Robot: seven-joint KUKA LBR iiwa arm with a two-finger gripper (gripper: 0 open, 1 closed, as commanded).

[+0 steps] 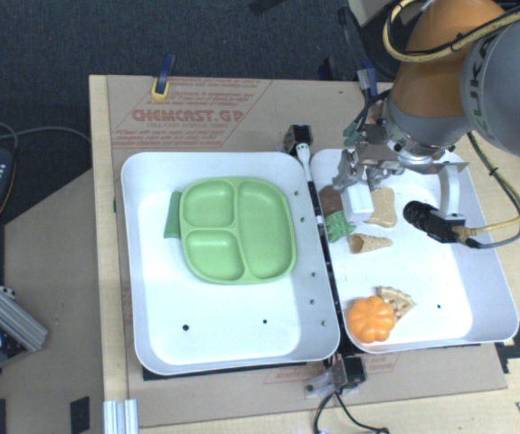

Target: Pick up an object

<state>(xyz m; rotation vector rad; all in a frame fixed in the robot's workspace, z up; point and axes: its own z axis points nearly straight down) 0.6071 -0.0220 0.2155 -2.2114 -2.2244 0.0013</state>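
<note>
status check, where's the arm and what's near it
End effector low in right bin, upper left corner. Tan and green pieces crowded beneath it. Orange pumpkin apart, near front edge.

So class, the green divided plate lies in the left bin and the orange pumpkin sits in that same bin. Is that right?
Not quite. The green plate does lie in the left bin, but the pumpkin sits in the right bin, near its front edge. The camera view shows it.

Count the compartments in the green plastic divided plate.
3. In the green plastic divided plate in the left white bin: one upper-left, one lower-left, one long one along the right.
</note>
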